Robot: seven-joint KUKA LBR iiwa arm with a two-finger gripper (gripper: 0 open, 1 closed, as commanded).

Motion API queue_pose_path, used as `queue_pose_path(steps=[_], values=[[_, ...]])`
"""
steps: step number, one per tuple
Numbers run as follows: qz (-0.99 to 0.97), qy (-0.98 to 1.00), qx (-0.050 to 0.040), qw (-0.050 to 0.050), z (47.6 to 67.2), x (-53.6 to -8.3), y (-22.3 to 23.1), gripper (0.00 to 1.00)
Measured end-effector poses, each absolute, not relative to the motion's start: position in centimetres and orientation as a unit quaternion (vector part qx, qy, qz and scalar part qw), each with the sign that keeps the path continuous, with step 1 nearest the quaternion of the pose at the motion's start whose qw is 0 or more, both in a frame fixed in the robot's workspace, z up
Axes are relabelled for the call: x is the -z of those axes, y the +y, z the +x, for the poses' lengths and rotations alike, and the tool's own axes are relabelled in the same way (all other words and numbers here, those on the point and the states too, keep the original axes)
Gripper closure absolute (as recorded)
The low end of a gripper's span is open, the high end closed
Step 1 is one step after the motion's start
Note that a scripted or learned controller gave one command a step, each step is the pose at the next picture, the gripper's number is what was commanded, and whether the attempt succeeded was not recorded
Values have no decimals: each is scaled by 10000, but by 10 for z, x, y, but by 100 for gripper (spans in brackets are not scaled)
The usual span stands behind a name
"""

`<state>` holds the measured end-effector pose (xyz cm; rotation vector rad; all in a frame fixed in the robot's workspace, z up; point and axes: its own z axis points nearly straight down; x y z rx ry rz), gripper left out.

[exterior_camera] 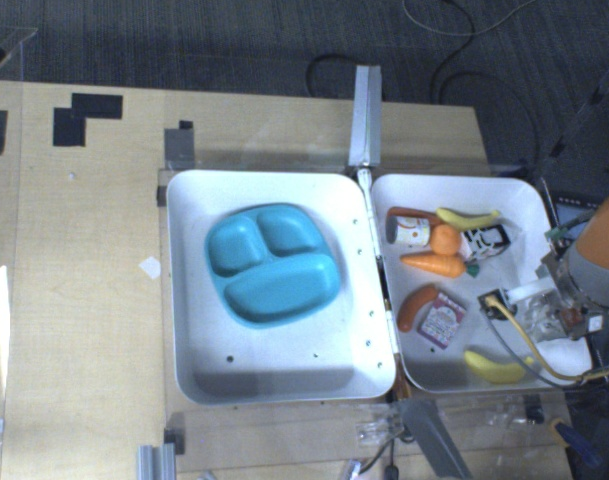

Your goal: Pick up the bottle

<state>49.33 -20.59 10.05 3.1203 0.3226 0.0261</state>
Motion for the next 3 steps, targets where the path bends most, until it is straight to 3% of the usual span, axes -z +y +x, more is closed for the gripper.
queue_pose_path(steps=[1, 2, 3], values=[[9947, 1031, -19, 4, 491, -223, -199, 100], [9939, 1103, -27, 2, 507, -91, -200, 100], [9946, 1033, -17, 4, 488, -232, -186, 100]])
